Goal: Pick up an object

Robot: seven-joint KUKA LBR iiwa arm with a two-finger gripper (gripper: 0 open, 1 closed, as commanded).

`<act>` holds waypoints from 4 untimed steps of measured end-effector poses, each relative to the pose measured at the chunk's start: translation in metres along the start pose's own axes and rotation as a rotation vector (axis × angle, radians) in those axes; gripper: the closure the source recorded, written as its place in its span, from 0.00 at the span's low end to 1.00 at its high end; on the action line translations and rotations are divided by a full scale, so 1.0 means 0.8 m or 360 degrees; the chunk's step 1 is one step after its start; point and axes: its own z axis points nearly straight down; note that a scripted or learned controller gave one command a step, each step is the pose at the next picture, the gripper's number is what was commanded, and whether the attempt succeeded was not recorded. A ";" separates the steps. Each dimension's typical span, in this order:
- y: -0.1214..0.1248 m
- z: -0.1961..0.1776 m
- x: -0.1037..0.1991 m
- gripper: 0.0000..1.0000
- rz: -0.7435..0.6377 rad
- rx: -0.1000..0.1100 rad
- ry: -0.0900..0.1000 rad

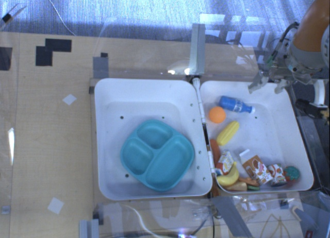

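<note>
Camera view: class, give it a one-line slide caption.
Open gripper hovers above right bin of toy food; blue divided plate lies in left bin.

A teal divided plate (157, 161) lies in the left bin (103, 144), toward its near right corner. The right bin (301, 144) stands just beside it, their rims touching along a middle seam. Black tape patches (51, 50) mark the tan bench (41, 144) at far left
</note>
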 end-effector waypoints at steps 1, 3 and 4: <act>0.015 0.090 0.023 0.00 -0.0365 -0.0038 -0.0011; -0.069 0.130 0.096 0.00 -0.0211 -0.0009 -0.0003; -0.065 0.113 0.096 1.00 -0.0212 -0.0024 -0.0006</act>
